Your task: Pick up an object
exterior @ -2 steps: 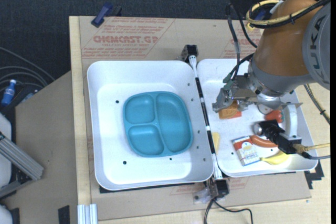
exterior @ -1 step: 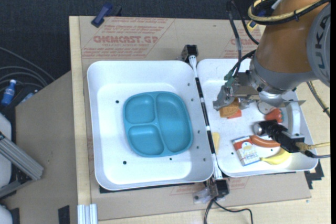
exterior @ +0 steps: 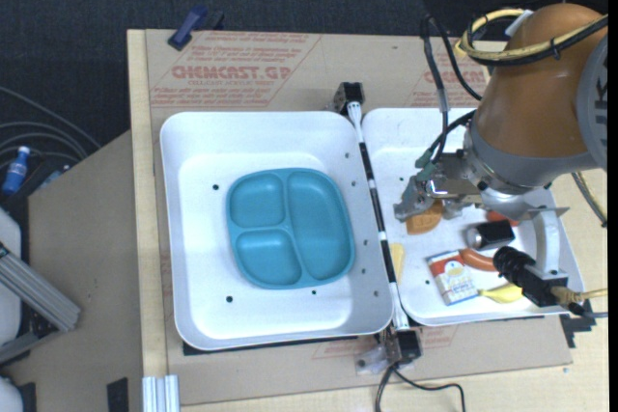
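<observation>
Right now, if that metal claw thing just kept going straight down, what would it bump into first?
Most likely the small tan, bread-like lump lying in the right-hand shallow white bin: the gripper sits just above it, pointing down. Depth is hard to judge from this slanted view, so it could land on the bin floor beside it.

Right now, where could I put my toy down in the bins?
The left bin has a bare white floor ringing the blue divided plate, widest at its left. The right bin is crowded: the gripper, a brown food piece and a small box.
</observation>
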Robot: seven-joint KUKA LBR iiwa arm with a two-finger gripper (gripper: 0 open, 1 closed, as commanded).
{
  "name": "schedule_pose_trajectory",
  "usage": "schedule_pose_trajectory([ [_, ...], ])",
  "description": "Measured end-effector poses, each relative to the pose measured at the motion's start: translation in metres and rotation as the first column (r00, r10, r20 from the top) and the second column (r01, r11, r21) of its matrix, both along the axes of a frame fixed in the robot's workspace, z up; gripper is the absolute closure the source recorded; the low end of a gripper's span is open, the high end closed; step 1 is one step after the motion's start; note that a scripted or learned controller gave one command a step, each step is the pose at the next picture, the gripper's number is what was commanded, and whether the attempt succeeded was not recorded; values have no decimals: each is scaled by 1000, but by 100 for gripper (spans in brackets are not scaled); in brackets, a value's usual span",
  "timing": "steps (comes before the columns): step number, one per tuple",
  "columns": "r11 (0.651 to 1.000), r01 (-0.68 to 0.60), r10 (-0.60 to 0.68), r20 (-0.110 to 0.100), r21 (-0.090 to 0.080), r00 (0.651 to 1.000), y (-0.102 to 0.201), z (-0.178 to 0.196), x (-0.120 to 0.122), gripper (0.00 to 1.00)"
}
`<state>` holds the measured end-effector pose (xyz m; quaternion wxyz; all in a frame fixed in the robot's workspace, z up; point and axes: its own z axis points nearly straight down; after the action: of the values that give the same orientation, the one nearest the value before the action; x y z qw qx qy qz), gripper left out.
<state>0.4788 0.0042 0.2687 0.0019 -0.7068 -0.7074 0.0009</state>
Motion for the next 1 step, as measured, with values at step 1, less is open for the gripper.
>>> schedule_pose_trajectory([
  [1,1000,1,-1,5,-2,1000,-53,-15,52,100],
])
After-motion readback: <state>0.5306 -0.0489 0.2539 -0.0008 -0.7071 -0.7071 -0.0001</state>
